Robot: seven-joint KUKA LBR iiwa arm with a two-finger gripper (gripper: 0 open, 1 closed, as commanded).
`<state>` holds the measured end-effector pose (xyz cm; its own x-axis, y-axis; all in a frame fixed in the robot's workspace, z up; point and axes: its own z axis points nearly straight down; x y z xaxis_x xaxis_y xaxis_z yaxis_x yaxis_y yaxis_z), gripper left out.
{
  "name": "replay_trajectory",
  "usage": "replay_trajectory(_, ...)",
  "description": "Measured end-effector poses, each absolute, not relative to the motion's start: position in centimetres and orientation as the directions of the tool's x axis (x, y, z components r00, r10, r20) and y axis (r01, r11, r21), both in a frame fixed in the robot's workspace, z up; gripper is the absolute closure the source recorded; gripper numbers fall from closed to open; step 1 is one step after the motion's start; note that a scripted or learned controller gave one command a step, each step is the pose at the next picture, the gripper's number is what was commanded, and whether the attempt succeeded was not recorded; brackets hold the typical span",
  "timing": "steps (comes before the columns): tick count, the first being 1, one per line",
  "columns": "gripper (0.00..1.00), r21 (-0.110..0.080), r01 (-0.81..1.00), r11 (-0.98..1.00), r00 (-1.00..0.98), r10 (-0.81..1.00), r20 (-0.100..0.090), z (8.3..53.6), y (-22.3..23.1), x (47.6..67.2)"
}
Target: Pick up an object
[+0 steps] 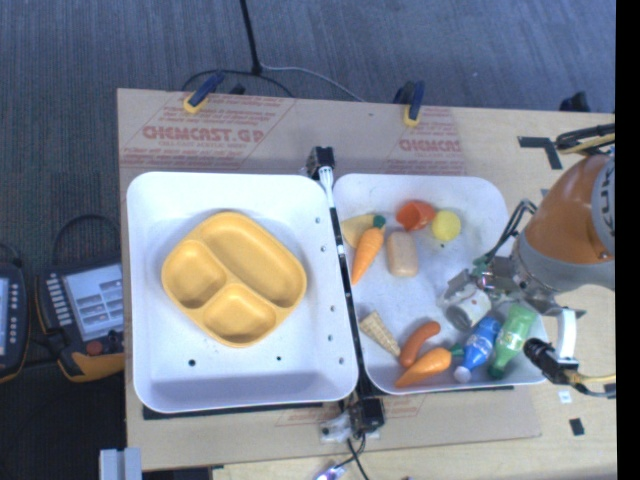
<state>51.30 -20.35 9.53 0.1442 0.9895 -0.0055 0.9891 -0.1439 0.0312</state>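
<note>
Over the right bin [480,190], the gripper [468,290] hangs low beside the blue bottle [477,346] and green bottle [513,334], seemingly choosing among crowded toys; its jaws' state I cannot tell.

The grey arm [575,233] reaches in from the right, its tool [468,288] angled low.

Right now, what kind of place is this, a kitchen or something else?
Probably a robot lab, not a kitchen. The food looks like plastic toys sorted in a white bin, a grey and orange robot arm reaches in, and clamps hold the board down.
</note>
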Motion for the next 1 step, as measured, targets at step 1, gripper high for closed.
replay_trajectory(1,1.0,0.034,0.988,-0.148,0.148,0.989,-0.012,10.59,-20.71,51.27)
